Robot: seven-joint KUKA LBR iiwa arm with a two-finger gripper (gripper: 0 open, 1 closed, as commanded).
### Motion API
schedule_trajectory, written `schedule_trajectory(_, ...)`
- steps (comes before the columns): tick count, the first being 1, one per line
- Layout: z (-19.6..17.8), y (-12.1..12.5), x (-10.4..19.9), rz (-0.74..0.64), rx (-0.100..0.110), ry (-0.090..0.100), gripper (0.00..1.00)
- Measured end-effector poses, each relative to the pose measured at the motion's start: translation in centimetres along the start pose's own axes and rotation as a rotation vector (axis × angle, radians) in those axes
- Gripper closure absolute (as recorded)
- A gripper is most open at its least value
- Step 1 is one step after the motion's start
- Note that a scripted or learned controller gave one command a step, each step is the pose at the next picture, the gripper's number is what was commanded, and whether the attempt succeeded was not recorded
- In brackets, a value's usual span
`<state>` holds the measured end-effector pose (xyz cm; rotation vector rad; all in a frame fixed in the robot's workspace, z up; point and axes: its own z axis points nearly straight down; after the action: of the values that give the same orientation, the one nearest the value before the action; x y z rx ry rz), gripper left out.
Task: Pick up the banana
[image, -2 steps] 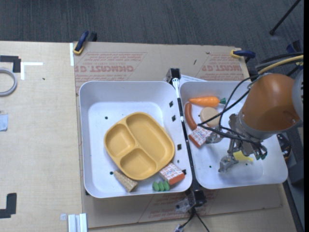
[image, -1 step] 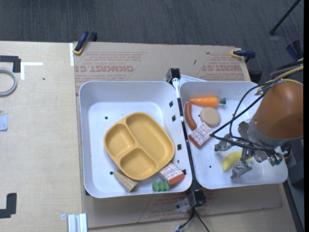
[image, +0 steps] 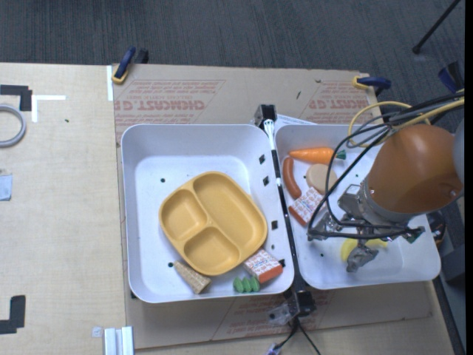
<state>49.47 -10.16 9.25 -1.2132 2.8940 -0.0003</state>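
Banana (image: 353, 248) mostly hidden under gripper (image: 361, 258); gripper state unclear; carrot (image: 312, 154), sausage (image: 290, 177) nearby.

Two bins (image: 140, 220); one tray (image: 213, 222); one carrot (image: 312, 154); perhaps one banana (image: 353, 248).

A single fixed camera looks down from above at a slant, set well back. It takes in the whole bench (image: 59, 220), both white bins (image: 140, 198), and dark floor beyond. The arm (image: 410, 172) enters from the view's right.
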Motion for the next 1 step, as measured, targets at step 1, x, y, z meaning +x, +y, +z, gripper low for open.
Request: schedule_trajectory(1,-6.77,-4.78,3.47,-0.089,0.000,-0.001,0.00)
